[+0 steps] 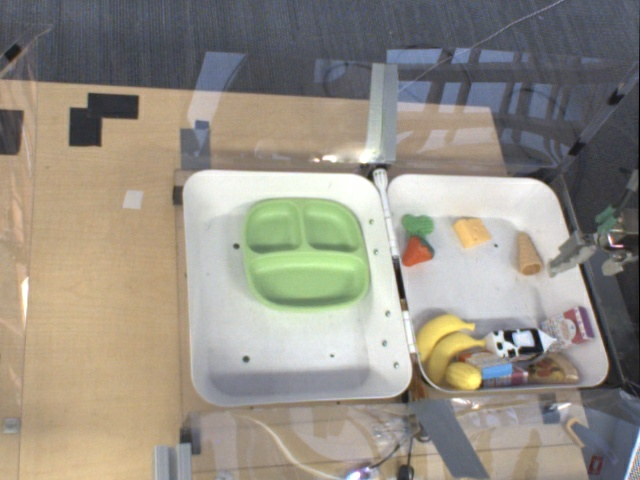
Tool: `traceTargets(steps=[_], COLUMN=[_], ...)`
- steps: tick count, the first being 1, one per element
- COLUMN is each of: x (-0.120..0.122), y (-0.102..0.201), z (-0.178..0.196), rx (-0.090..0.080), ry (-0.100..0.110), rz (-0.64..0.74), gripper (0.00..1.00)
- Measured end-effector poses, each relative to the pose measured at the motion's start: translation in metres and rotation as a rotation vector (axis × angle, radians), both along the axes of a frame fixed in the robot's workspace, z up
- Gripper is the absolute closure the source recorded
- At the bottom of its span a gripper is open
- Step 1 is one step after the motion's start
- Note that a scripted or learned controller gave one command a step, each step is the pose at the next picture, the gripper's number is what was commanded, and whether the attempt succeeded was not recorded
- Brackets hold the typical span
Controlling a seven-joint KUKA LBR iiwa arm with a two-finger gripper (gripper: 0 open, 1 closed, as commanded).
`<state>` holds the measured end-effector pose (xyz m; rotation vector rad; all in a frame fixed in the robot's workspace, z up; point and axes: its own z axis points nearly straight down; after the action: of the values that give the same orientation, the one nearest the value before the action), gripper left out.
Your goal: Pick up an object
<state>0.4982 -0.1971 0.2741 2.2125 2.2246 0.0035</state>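
The toys crowd the right bin [560,200] by the desk's right edge: bananas [447,346] in its front corner, ice-cream cone [528,253] by its right wall. The gripper [575,253] sits just beside that cone; whether its jaws are parted, I cannot tell.

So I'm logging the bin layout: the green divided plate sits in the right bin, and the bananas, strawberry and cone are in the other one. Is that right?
Not quite. In the camera view the green divided plate sits in the left bin, not the right. The bananas, strawberry and cone are in the other one, the right bin, as you said.
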Motion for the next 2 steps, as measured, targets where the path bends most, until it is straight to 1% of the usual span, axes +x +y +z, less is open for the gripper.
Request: traceTargets(steps=[1, 2], x=[0.121, 0.159], y=[0.017, 0.094], z=[-0.166, -0.185], rx=[0.000, 0.001], ry=[-0.005, -0.008], rz=[-0.159, 0.133], gripper=[0.00, 0.00])
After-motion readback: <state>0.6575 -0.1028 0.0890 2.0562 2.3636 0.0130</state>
